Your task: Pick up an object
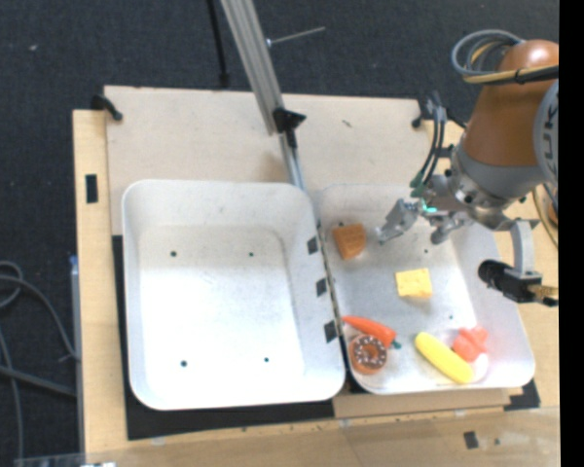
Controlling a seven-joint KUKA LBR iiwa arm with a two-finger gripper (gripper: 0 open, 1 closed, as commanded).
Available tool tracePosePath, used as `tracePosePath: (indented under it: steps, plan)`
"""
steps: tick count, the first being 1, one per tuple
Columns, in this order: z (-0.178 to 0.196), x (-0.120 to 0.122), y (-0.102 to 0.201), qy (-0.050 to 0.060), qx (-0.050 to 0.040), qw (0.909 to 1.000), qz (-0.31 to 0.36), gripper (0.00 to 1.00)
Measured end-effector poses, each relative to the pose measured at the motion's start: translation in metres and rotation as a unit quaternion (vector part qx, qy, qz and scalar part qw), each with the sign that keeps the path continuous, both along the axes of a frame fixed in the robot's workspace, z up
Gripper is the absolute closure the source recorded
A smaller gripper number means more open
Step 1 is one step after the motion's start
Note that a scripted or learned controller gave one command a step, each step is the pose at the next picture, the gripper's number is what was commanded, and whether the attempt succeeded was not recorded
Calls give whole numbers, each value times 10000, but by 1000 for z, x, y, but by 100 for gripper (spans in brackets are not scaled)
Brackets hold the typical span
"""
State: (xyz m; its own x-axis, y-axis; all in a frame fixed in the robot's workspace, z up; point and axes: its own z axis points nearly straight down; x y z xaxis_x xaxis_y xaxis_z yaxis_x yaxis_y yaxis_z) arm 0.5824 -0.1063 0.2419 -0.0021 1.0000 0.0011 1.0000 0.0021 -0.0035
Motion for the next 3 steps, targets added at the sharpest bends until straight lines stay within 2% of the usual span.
tracePosePath:
  steps: [1,2,3]
  plan:
    - [3,1,0,-27,-2,10000,-6,0]
    - [-41,3,3,-3,-15,10000,-31,0]
    - [-104,3,3,11,-14,10000,-29,0]
